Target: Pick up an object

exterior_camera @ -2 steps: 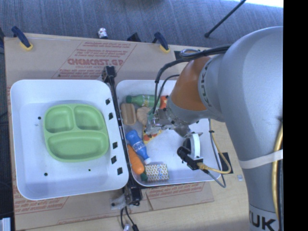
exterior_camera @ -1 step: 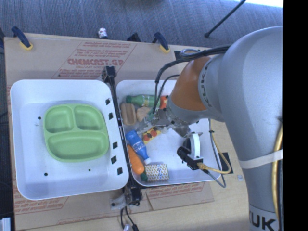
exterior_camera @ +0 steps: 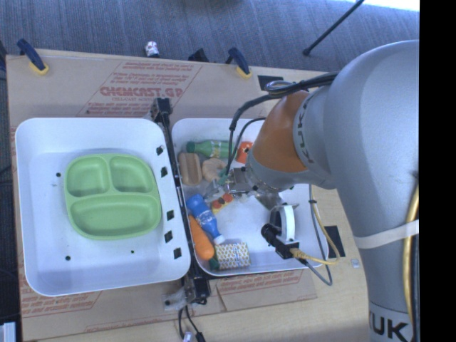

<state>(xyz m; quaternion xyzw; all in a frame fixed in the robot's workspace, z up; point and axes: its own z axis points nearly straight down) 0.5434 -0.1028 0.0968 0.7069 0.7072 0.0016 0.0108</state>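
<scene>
- The arm (exterior_camera: pixel 342 134) covers the right part of the right bin (exterior_camera: pixel 214 268), hiding whatever lies under it.
- The gripper (exterior_camera: pixel 226 184) is mostly masked by the wrist and orange band; its fingertips blur into small items beneath.
- The green bottle (exterior_camera: pixel 210 147) is cut short by the arm.
- Tiny red and orange pieces (exterior_camera: pixel 222 200) by the blue bottle (exterior_camera: pixel 202 216) are too small to identify.

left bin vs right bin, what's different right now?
The left bin bears one green divided plate; the right bin bears a jumble of small things, among them a blue bottle and a green bottle. The arm hangs over the right bin, not the left bin. Both are shallow and white.
</scene>
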